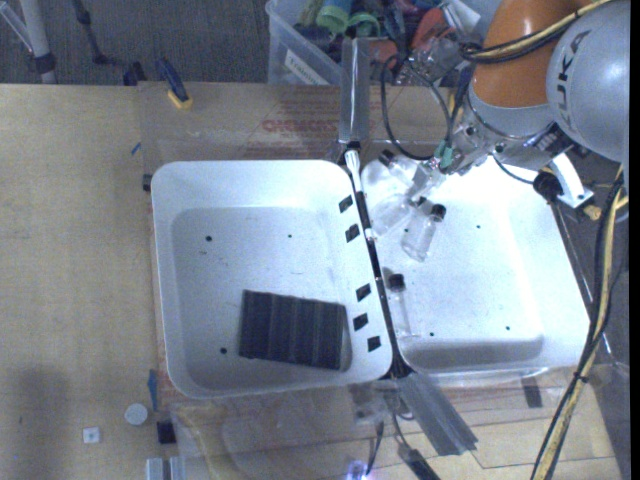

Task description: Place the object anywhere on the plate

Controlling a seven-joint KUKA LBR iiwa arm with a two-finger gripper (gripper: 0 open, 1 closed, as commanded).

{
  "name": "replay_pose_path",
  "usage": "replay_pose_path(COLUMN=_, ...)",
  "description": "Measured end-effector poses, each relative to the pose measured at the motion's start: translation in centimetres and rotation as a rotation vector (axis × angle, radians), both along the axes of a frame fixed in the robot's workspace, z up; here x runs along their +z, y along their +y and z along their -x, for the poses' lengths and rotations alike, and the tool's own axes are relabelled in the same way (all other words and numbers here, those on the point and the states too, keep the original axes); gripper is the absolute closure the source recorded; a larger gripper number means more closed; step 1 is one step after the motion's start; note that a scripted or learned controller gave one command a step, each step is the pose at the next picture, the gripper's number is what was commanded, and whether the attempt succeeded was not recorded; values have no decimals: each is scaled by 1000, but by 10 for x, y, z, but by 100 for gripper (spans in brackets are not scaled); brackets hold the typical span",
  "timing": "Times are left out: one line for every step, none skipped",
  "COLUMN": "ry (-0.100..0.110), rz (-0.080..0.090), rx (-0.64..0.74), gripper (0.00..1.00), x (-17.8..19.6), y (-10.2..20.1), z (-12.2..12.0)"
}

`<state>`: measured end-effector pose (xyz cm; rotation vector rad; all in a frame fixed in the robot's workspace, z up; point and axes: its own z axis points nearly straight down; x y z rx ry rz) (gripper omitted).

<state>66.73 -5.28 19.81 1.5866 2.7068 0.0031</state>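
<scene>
Reaching over the right bin (500,298) with the grey arm (590,68). In the left bin (200,198), a dark ribbed plate (292,330). Gripper (420,223) low; open or closed, impossible to tell. Near the divider, a small dark object (395,281), apparently ungrasped. Probably pickup stage: needs descending, closing, carrying left.

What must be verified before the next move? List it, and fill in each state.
1. Dark ridged plate lies flat in the left bin: ok.
2. Plate top free for a placement: ok.
3. Small dark object on the plate: not ok. It lies in the right bin, close to the divider.
4. End effector lined up over the object: not ok. It hangs over the right bin, farther up the view than the object.
5. End effector's grip state: cannot tell. It looks translucent and blurred.
</scene>
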Motion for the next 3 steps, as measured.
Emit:
replay_pose_path(ry=2, rz=-1, rx=-331, gripper=100, x=90, y=52, z=25)
replay_pose_path(ry=10, rz=0, rx=-758, gripper=100, x=-2, y=89, z=21)
replay_pose_path(ry=5, rz=-1, rx=-376, gripper=100, x=28, y=126, z=33)
